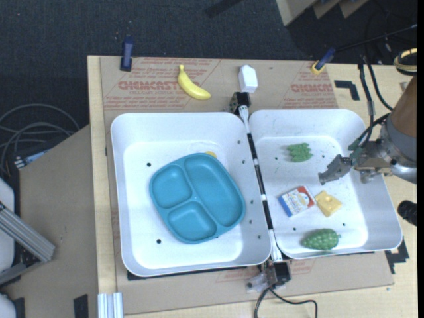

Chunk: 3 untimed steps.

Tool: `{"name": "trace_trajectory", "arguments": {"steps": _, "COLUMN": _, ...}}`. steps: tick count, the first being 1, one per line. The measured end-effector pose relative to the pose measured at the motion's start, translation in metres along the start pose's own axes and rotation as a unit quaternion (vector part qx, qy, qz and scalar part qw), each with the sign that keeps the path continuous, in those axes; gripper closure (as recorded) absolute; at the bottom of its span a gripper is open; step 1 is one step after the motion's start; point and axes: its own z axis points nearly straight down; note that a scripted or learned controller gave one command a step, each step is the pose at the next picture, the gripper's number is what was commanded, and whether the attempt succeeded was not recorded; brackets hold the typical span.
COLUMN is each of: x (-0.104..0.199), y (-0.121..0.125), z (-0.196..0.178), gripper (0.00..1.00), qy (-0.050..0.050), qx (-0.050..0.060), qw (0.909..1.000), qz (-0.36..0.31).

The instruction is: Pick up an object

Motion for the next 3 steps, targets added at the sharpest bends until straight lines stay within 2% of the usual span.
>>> {"name": "trace_trajectory", "arguments": {"steps": 1, "x": 0.038, "y": 0.038, "z": 0.124, "gripper": 0.0, "qy": 0.0, "qx": 0.001, "qw": 1.0, "qz": 0.0}}
{"name": "trace_trajectory", "arguments": {"steps": 2, "x": 0.024, "y": 0.065, "z": 0.153, "gripper": 0.0, "qy": 0.0, "qx": 0.0, "qw": 1.0, "qz": 0.0}}
{"name": "trace_trajectory", "arguments": {"steps": 3, "x": 0.024, "y": 0.109, "z": 0.152, "gripper": 0.0, "qy": 0.0, "qx": -0.001, "qw": 1.0, "qz": 0.0}}
